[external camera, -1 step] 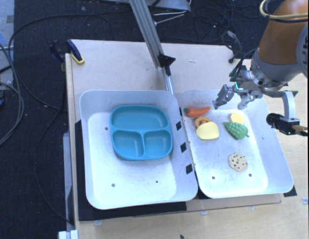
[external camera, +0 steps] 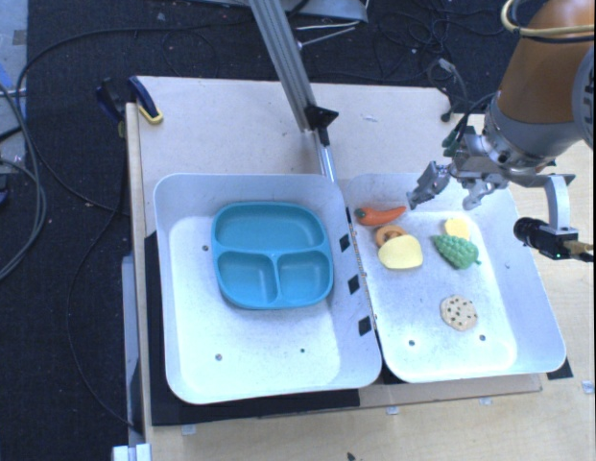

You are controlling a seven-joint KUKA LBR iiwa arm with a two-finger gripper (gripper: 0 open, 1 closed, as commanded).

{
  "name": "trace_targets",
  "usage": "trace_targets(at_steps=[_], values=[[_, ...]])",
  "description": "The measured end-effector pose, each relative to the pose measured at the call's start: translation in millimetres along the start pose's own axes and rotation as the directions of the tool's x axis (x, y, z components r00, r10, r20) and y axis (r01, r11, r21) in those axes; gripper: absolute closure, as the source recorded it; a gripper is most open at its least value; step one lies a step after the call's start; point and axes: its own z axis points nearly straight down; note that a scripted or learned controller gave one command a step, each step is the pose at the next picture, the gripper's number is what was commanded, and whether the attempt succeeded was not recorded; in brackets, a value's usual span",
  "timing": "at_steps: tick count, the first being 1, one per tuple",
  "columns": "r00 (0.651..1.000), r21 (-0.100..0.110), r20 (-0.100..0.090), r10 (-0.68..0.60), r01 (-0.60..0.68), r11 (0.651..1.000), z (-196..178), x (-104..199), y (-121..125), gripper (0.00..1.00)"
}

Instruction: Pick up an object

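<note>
My gripper [external camera: 452, 191] hangs open above the far end of the right bin [external camera: 528, 339], with nothing between its fingers. Below and in front of it lie an orange carrot [external camera: 381, 215], a yellow lemon-like piece [external camera: 401, 253] with a small orange-brown piece [external camera: 389, 235] tucked behind it, a green bunch of grapes [external camera: 456, 251], a small yellow piece [external camera: 457, 227] and a chocolate-chip cookie [external camera: 459, 312]. The carrot lies to the left of the left finger; the small yellow piece sits just below the gripper.
The left bin [external camera: 182, 257] holds a blue divided plate [external camera: 274, 255]. A slanted metal pole [external camera: 288, 60] comes down to the bins' shared far edge. Black clips sit along the divide between the bins. Bare bin floor lies in the right bin's near half.
</note>
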Motion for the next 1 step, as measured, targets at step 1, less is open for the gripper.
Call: trace_targets(at_steps=[1], values=[[1.000,0.005,0.000,0.002,-0.002,1.000,63.7,0.7,0.9,0.00]])
